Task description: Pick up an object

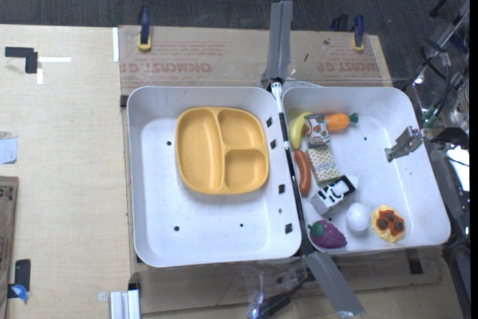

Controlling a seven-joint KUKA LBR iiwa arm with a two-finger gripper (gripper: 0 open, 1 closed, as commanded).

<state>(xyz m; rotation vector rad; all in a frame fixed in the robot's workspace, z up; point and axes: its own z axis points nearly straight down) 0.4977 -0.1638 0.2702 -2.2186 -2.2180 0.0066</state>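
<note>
- on the counter [60,160] of pale wood sit two shallow white bins side by side, seen from above at a slant.
- left bin [149,213]: it holds one thing, a yellow-orange divided plate [222,150] with three compartments, lying flat in the upper middle of the bin.
- right bin [381,97]: it holds a cluster of small toy foods, mostly along its left wall.
- yellow banana [297,129], curved, at the upper left of that bin, near the dividing wall.
- orange carrot [338,122] with a green top, just right of the banana, with a small printed carton [319,131] touching it.
- red sausage [302,170], long and narrow, lying along the left wall below the banana.
- pale speckled packet [323,163] just beside the sausage, and a black-and-white box [333,196] below it.
- white egg [358,217], purple eggplant [328,234] with a green stem, and a small pizza slice [388,223] with red toppings, all near the bin's front edge.
- pincer [403,145]: grey, at the right side of the right bin, well apart from the toy foods; nothing lies between its fingers, and i cannot tell whether they are spread or closed.
</note>
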